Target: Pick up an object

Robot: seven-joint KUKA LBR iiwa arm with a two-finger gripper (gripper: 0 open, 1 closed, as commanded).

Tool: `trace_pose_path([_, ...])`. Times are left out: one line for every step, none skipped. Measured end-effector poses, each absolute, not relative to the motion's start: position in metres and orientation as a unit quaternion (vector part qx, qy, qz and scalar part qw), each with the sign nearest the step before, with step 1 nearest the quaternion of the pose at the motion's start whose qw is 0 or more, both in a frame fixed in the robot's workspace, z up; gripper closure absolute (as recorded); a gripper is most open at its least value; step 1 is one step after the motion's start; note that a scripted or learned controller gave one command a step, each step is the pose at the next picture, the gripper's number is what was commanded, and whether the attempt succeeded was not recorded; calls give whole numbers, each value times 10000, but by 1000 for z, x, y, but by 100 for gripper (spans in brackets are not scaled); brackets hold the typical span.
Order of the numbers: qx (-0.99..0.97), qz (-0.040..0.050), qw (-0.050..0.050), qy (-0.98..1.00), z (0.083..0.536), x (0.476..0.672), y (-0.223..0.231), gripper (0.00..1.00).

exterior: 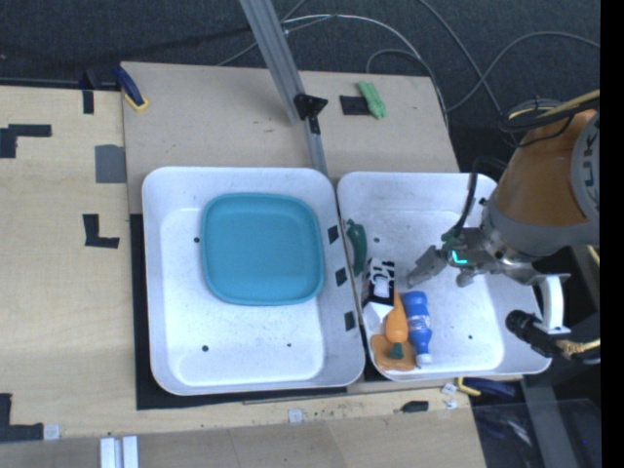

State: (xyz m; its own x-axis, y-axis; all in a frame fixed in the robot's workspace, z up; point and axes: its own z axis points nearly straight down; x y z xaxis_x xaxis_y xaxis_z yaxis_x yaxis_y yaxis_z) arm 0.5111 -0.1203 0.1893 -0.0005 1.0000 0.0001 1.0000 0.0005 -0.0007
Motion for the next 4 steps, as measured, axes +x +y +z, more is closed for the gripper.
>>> trace_pose_path([-7069, 2, 3, -7073, 189, 511, -120, 0])
trace_pose_path([-7068, 15, 20, -7074, 133, 506, -111, 0])
trace_pose_path([-7068, -25, -33, -7074, 112, 509, -111, 0])
trace_pose_path([-7064, -31, -26, -7078, 123, 509, -110, 100])
